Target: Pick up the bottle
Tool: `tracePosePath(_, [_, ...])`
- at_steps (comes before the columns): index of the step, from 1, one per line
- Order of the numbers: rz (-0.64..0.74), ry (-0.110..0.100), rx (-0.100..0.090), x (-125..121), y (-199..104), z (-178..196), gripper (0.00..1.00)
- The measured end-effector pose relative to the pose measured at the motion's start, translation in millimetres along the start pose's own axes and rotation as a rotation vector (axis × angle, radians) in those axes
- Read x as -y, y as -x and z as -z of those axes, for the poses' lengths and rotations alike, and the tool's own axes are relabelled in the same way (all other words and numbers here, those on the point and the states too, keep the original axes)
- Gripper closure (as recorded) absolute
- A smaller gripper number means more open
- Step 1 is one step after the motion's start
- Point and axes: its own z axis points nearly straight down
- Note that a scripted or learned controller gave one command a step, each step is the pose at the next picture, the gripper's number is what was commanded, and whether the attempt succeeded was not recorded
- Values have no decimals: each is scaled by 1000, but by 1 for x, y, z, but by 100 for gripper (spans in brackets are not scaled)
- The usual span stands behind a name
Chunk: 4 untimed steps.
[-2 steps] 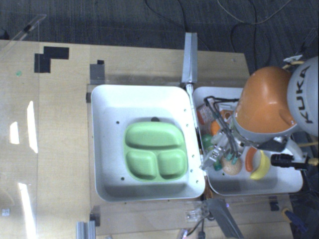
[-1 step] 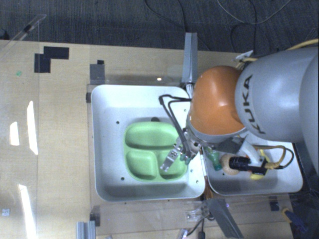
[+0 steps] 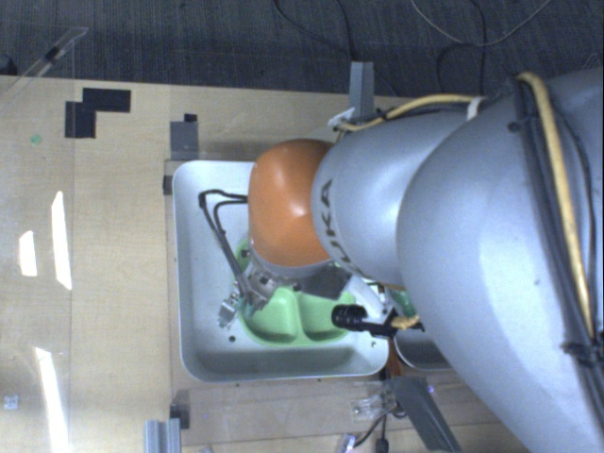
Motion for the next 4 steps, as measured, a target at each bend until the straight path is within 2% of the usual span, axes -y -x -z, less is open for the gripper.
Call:
tracePosePath(1, [19, 22, 16, 5, -7, -34, 0])
tracePosePath(2, [28, 1, 1, 0, -21, 18, 0])
tracePosePath(3, [40, 15, 8, -4, -17, -36, 0])
tracePosePath(4, [32, 2, 2, 0, -20, 24, 0])
